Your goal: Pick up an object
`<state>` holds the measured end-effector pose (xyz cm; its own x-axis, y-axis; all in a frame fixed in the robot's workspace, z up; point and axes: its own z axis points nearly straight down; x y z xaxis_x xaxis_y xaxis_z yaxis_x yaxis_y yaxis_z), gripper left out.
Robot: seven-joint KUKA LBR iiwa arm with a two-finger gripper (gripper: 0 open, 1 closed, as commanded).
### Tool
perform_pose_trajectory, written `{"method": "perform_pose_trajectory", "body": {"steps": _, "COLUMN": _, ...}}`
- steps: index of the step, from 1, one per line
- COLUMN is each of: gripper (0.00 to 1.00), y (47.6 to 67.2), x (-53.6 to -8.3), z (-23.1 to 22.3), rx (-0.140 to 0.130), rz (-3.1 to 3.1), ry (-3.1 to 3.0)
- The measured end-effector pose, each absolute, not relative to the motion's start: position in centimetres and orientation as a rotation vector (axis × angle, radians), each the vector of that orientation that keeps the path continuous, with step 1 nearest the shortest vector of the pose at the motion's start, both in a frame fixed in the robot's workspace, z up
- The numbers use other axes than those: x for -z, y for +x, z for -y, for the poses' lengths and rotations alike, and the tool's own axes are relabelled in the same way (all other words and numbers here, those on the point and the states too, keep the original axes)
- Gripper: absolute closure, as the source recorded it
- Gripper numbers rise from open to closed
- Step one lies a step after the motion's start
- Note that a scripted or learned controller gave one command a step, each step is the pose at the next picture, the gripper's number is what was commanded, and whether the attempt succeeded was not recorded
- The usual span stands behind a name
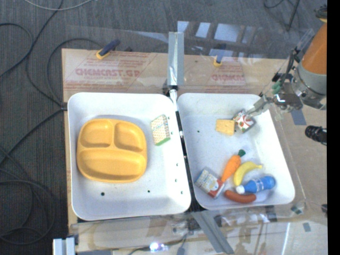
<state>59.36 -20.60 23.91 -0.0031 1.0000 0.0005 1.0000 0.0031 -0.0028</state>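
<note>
The little red and white carton [244, 122] sits right at the tip of my claw [251, 114], in the far part of the right bin [284, 158]. I cannot tell if my claw has it or just touches it. Just past my claw's tip, to the left, lies a yellow cracker [225, 127], touching the carton. Nearer the camera from my claw lie a carrot [231, 167], a banana [247, 171], a blue bottle [258, 185], a sausage [240, 196] and a small juice box [208, 181]. Far off to my left is the left bin [85, 206] with a yellow tray [111, 150] and a green snack packet [160, 129]. The carton looks tipped, so I think it could slip out or spin when I lift. The cracker might get pushed or dragged along too.
</note>
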Motion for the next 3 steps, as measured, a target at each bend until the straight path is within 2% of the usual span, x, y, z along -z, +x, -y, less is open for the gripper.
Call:
{"method": "perform_pose_trajectory", "body": {"steps": 1, "gripper": 0.0, "y": 61.5, "x": -11.5, "z": 21.5, "rx": 0.015, "rz": 2.297, "ry": -2.157}}
{"method": "perform_pose_trajectory", "body": {"steps": 2, "gripper": 0.0, "y": 65.3, "x": -10.8, "z": 20.8, "rx": 0.036, "rz": 2.335, "ry": -2.163}}
{"method": "perform_pose_trajectory", "body": {"steps": 3, "gripper": 1.0, "y": 65.5, "x": -12.7, "z": 21.9, "rx": 0.025, "rz": 2.351, "ry": -2.191}}
